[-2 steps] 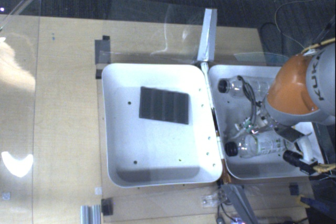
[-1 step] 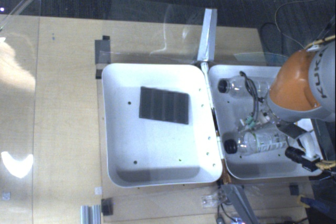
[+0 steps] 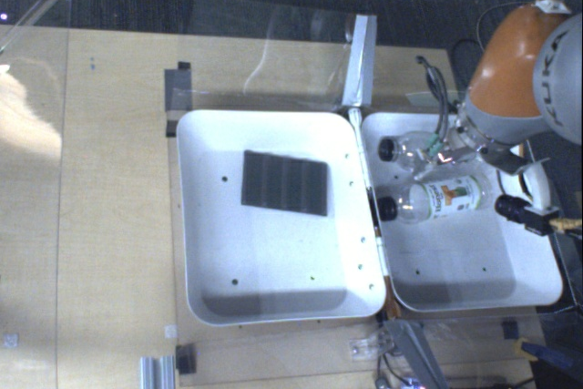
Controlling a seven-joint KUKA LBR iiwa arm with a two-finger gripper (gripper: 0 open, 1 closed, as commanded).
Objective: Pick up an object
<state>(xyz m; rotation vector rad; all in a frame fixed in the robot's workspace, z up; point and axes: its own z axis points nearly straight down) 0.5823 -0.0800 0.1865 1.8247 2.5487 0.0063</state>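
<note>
Two clear plastic bottles with black caps lie on their sides in the right bin (image 3: pixel 474 282). The upper bottle (image 3: pixel 407 147) is near the bin's back wall, its cap pointing left. The lower bottle (image 3: pixel 439 199) carries an orange and green label and lies just in front of it. My gripper (image 3: pixel 444 151) hangs low over the right end of the upper bottle, under the grey and orange wrist. The wrist hides that end of the bottle and whether the gripper touches it. A dark ribbed rectangular pad (image 3: pixel 284 183) lies flat in the left bin (image 3: pixel 273 287).
The two bins meet at a shared rim (image 3: pixel 372 196) running front to back. A clear upright panel and a metal post (image 3: pixel 361 59) stand behind the bins. Pale wooden bench (image 3: pixel 91 196) extends to the left.
</note>
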